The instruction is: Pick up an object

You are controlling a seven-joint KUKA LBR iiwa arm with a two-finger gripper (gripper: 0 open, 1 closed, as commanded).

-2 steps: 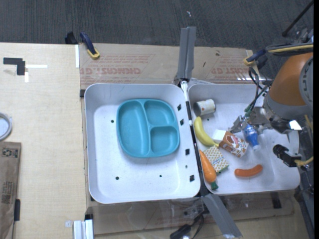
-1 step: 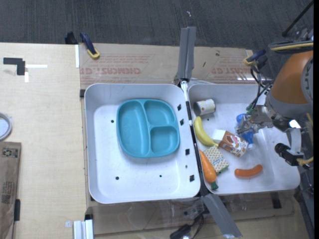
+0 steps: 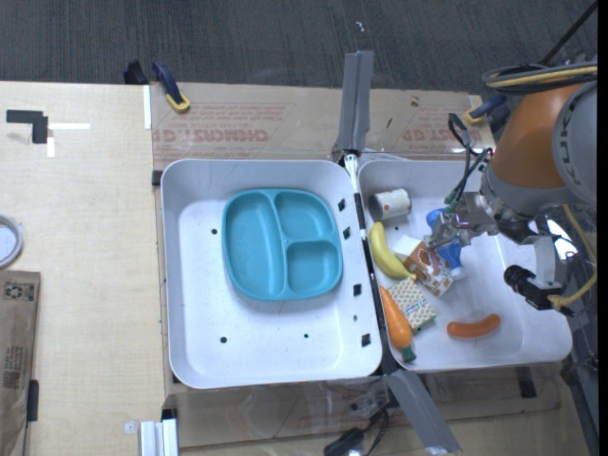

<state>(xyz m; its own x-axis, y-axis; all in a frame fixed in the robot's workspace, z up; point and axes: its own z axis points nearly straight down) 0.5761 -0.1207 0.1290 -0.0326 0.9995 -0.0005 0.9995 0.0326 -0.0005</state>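
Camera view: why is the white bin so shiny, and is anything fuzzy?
In the camera view, light glares off the right bin's white floor near the sausage; the blue plate looks sharp, while the gripper and small things under it look slightly blurry.

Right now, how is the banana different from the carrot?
The banana is yellow and curved; the carrot is orange, straighter, with a green end. The banana lies farther back in the right bin, near a small white can; the carrot lies toward the front, beside a patterned packet. Both lie flat along the bin's left wall.
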